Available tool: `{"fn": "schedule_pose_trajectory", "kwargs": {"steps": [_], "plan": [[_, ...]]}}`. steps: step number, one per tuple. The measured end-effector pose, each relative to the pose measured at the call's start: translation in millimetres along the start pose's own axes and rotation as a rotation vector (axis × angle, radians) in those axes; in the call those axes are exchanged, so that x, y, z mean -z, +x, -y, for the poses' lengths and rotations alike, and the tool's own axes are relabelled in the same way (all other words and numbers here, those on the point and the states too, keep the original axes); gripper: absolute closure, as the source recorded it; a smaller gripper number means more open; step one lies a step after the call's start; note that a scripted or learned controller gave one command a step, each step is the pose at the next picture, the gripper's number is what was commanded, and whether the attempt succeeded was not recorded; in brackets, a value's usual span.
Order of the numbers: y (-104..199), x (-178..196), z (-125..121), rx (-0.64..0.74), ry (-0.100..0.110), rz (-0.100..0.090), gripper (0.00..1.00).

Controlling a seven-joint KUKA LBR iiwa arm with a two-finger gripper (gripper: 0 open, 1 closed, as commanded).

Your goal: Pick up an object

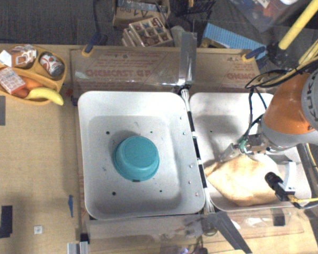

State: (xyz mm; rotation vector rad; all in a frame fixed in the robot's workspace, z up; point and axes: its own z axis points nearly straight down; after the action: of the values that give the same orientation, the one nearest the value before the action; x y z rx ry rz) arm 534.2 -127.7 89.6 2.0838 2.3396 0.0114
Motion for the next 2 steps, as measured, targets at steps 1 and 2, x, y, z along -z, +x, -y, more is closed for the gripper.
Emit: {"fn": "schedule_pose_trajectory", "kwargs": {"steps": [1,2], "plan": [[13.0,0.4,-33.7,0.125,0.001,0.002,0.00],[24.8,56.7,-16.2,0.075,0.009,0.000,0.00]]}}
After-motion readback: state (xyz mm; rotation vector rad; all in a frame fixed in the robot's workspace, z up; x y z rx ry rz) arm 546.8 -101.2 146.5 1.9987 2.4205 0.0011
